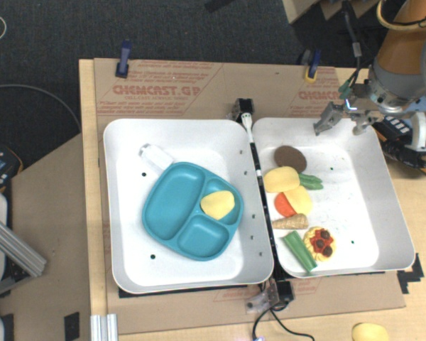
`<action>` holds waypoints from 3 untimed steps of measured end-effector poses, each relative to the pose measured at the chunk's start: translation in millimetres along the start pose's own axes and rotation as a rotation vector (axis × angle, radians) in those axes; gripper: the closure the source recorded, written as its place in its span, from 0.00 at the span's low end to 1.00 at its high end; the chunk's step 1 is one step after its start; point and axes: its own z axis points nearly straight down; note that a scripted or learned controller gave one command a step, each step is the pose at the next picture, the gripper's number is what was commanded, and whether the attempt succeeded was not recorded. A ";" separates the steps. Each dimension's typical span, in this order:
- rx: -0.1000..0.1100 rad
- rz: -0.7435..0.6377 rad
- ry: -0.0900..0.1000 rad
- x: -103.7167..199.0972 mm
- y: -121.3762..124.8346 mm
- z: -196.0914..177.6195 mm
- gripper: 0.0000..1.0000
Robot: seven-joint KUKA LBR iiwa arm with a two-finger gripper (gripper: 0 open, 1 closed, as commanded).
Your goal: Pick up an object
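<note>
Hovering over the far right corner of the right shallow white bin [383,212]: two-finger gripper [344,119] on grey arm with orange band [405,38], fingers spread apart, nothing between them. Lying below it in the same bin, well apart from the gripper, a cluster of toy food pieces toward the bin's left side: dark brown round flat disc [290,158] farthest back; pale yellow rounded block [281,180] just in front of it, touching small green pod-shaped piece [312,182] at its right; orange-red wedge [285,204] beside second pale yellow lump [299,200]; tan cone-shaped piece [290,223] lying flat below these; long green stick [298,251] slanting toward the near rim; yellow round piece with red and dark dots [320,242] just right of the stick. Sitting alongside, in the left shallow white bin [121,190]: teal plastic compartment plate [174,212], tilted diagonally, with yellow egg-shaped piece [217,204] in its right compartment; clear, hard-to-read small item [150,155] behind the plate. Supporting both bins: brown cardboard sheet with red lettering [163,84], held at its far edge by blue clamp [123,57] and second clamp [312,65].
</note>
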 end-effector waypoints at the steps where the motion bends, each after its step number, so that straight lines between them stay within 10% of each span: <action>1: 0.011 -0.002 0.005 57.9 -76.1 48.7 0.00; 3: -0.010 -0.002 0.000 97.7 -165.4 -92.2 0.00</action>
